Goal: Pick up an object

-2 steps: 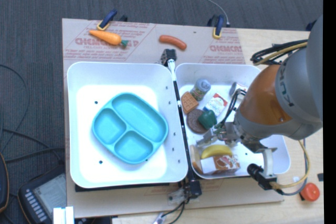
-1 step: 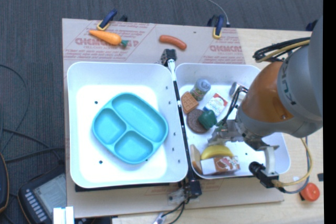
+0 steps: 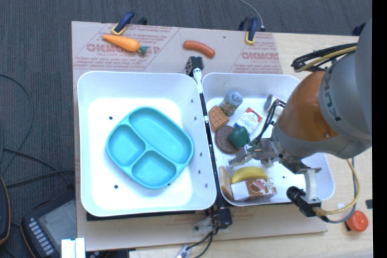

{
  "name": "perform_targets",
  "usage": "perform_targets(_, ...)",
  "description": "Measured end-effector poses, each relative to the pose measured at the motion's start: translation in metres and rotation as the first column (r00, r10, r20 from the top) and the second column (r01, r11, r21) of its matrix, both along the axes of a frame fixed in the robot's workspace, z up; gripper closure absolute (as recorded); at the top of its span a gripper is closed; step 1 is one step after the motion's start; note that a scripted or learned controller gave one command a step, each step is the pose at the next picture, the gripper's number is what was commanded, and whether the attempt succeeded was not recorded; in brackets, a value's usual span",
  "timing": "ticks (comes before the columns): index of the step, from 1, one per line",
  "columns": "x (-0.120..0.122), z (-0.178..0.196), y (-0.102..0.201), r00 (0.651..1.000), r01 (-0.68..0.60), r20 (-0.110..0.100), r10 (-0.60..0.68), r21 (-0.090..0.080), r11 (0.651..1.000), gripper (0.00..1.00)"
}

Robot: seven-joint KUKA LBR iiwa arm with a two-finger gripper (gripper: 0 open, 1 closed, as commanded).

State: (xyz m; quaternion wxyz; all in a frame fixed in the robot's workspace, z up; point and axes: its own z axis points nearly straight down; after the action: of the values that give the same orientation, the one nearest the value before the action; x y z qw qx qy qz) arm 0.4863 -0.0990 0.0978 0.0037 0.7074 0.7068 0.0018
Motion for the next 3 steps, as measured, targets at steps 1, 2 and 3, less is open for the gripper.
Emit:
perform_targets(1, -0.001, -0.010, 0.001, 1.000, 0.001, -0.003, -0.001, -0.001, 1.000, 0.00)
perform_targets(2, 0.000, 0.000, 0.001, 1.000, 0.001, 0.001, -0.001, -0.001, 1.000, 1.00)
perform_targets(3, 0.000, 0.000, 0.002, 1.000, 0.001, 0.001, -0.001, -0.001, 1.000, 0.00)
